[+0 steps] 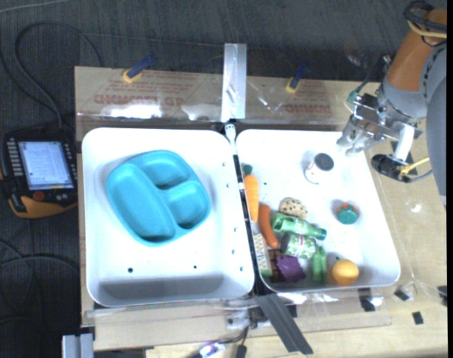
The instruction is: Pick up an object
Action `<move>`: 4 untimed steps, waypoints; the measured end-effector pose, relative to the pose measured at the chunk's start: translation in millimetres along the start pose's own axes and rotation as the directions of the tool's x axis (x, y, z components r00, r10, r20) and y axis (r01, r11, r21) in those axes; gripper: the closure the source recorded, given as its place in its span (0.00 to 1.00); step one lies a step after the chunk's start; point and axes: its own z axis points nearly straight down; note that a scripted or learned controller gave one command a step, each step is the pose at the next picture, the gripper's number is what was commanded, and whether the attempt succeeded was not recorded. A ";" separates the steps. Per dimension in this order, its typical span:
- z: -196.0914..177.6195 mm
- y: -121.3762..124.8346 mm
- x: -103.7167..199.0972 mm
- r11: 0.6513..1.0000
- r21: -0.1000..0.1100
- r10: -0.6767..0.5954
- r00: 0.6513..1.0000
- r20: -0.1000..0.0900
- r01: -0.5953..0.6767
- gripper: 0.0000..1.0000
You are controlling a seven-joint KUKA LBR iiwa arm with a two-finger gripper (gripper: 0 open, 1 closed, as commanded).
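Your end effector (355, 139) hangs over the top-right corner of the right bin (387, 233); I cannot tell its state from this slanted view, and nothing shows between its tips. It sits above the rim, probably poised to descend. The nearest candidate is the small white cup (317, 165), just left of it. The rest crowd the bin's lower left: two carrots (255, 200), one green bottle (301, 228), one cookie (292, 206), one purple piece (289, 266), one orange (345, 271), one teal toy (347, 213). The left bin (100, 267) holds one blue divided tray (158, 194).
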 end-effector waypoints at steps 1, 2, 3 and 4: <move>3.3 -8.7 41.9 0.991 0.003 0.131 0.991 -0.001 -0.131 1.00; 54.8 -30.1 66.3 0.935 0.002 0.354 0.935 0.002 -0.354 1.00; -55.9 -25.2 50.5 0.724 0.001 0.689 0.724 0.002 -0.689 1.00; -87.9 -47.0 78.0 0.700 0.002 0.714 0.700 0.002 -0.714 1.00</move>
